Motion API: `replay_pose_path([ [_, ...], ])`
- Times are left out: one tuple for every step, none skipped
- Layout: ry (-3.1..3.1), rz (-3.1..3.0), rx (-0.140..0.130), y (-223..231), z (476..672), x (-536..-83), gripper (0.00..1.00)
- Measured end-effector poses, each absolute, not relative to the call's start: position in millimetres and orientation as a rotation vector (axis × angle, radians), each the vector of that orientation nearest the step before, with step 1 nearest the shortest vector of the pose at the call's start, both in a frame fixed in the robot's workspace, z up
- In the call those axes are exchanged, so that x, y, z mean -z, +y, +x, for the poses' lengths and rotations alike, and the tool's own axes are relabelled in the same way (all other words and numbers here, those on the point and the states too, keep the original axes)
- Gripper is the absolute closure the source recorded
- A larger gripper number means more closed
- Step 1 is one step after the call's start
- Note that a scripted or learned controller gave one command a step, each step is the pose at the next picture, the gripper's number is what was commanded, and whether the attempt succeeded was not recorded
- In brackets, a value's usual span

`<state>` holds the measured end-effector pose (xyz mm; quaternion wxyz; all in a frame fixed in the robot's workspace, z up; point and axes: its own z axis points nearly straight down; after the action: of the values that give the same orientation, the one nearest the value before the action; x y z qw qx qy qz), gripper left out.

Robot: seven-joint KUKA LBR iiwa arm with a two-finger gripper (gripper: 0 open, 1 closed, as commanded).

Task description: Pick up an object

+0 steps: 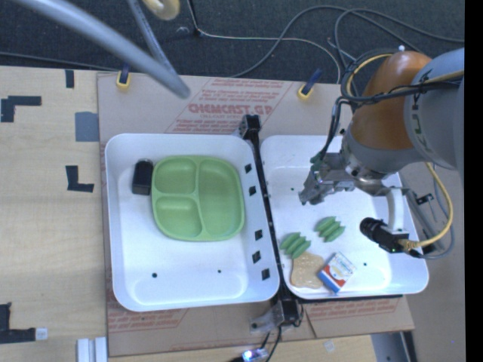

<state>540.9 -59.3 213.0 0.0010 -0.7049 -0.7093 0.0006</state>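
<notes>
The grey arm (423, 104) is seen reaching in from the right, its orange band (385, 100) bent over the right bin (283, 153) and its wrist angled down and to the left. The tool (311, 194) is held low over the bare upper part of that bin; whether it is spread or pressed together cannot be told, and nothing is seen gripped in it. Below the tool, apart from it, two green ridged pieces are found: one (329, 228) nearer the tool, the other (294, 243) just beside the divider. Near the bin's front edge a tan biscuit-shaped piece (305, 271) is laid touching a small red, white and blue packet (337, 271). In the left bin (121, 270) a green divided plate (198, 197) is set, with a small black block (142, 177) touching its left rim.
</notes>
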Motion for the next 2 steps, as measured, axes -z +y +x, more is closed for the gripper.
replay_pose_path([
  [-2.227, -2.213, -0.001, -15.5, 552.8, -208.2, 1.0],
  [-2.228, -2.212, -0.001, 34.2, 566.3, -200.9, 1.0],
])
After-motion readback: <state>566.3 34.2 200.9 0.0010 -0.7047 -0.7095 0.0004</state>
